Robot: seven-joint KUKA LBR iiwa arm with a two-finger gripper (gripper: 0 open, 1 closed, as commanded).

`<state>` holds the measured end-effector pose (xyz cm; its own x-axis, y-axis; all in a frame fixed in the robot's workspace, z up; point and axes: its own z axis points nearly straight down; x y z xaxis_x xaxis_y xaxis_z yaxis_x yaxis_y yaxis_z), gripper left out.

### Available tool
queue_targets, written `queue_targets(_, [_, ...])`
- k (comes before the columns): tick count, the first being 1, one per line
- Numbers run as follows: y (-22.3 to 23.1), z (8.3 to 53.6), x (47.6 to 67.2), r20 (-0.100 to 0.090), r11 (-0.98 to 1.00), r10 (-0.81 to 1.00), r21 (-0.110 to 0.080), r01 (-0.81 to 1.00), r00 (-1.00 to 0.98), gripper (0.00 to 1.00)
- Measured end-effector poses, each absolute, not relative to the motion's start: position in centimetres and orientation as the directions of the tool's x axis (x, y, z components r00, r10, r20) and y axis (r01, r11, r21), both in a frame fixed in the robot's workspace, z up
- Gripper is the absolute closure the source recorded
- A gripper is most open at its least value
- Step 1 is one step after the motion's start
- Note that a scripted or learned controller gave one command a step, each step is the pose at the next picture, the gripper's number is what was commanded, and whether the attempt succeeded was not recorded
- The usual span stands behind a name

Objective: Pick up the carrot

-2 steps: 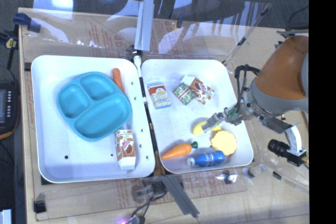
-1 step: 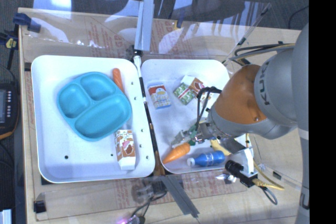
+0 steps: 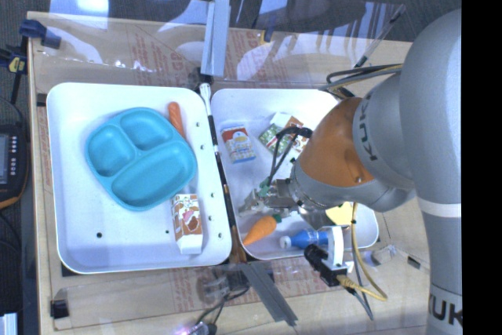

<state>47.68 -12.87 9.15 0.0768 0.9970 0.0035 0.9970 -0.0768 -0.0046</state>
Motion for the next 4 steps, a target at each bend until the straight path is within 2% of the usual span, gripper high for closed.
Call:
queue_targets(1, [-19.3, 9.2, 52.1, 0.002, -0.053, 0.999, -0.003, 0.999, 0.053, 0.0])
queue_targets(2, [-12.1, 9.0, 47.6, 0.002, -0.409, 0.912, -0.009, 0.912, 0.409, 0.0])
queue_targets(3, [-12.2, 9.9, 47.6, 0.002, -0.406, 0.914, -0.013, 0.914, 0.406, 1.0])
queue_targets(4, [-15.9, 18.4, 52.6, 0.0, 0.235, 0.972, -0.001, 0.972, -0.235, 1.0])
